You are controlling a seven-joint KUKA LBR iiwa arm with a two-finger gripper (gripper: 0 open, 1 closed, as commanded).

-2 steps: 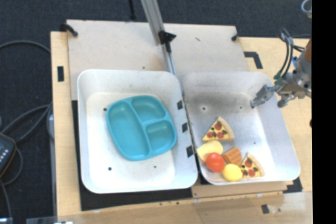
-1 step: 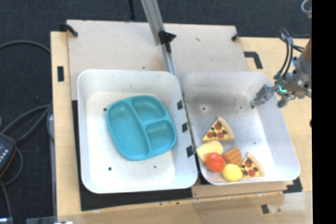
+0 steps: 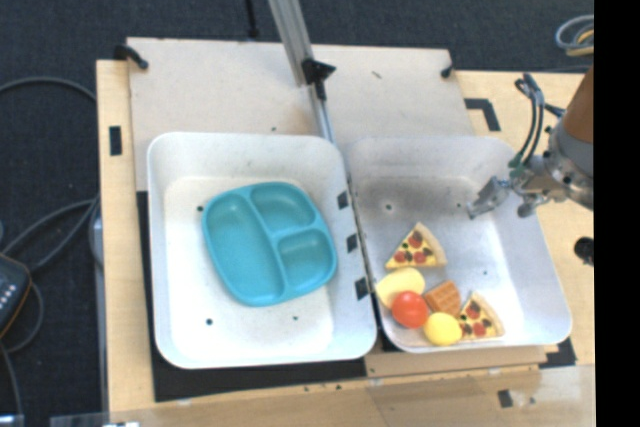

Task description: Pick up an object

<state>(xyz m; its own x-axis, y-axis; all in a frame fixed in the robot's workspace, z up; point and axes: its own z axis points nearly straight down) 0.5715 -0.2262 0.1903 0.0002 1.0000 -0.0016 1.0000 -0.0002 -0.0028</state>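
Observation:
The right white bin (image 3: 400, 165) holds toy food along its near side: a pizza slice (image 3: 416, 248), a pale yellow piece (image 3: 397, 284), a red tomato (image 3: 409, 308), a brown cracker-like piece (image 3: 443, 296), a yellow lemon (image 3: 443, 328) and a second pizza slice (image 3: 479, 316). My gripper (image 3: 503, 198) hangs over the right part of this bin, above and to the right of the food. Its fingers are spread with nothing between them.
The left white bin (image 3: 180, 165) carries a blue divided plate (image 3: 268, 241). A metal pole (image 3: 283, 0) slants up from between the bins at the back. Cables hang off the arm at the right edge.

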